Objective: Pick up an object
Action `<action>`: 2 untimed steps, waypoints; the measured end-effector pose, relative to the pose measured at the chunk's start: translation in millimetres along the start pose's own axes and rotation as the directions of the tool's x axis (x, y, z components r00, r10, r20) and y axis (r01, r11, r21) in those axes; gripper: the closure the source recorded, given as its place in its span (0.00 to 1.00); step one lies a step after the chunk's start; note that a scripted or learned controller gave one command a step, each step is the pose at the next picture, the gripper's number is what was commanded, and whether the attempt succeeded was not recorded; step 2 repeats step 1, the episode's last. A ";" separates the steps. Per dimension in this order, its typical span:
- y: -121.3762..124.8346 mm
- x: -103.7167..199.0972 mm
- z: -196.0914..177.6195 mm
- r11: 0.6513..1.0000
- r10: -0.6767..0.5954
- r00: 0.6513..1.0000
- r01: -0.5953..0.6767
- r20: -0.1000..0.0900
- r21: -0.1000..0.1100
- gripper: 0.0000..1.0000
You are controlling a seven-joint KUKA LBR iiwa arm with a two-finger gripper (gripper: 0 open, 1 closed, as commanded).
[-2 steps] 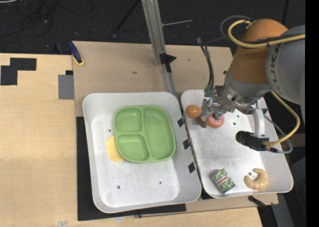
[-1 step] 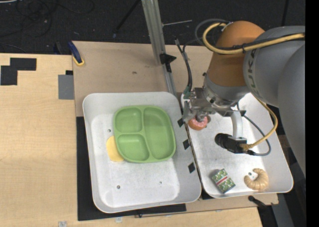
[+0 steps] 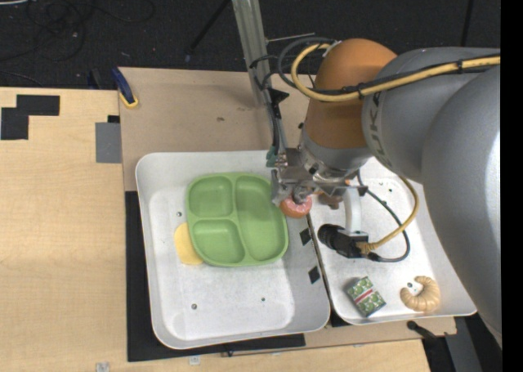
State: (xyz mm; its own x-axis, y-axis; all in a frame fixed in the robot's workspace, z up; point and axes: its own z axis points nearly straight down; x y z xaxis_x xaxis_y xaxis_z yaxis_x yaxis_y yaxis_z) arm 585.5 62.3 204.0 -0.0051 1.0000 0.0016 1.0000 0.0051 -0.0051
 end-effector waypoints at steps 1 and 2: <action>10.8 49.0 -11.0 1.000 0.001 1.000 -0.001 0.000 -0.004 1.00; 10.8 49.0 -11.0 1.000 0.001 1.000 -0.001 0.000 -0.004 1.00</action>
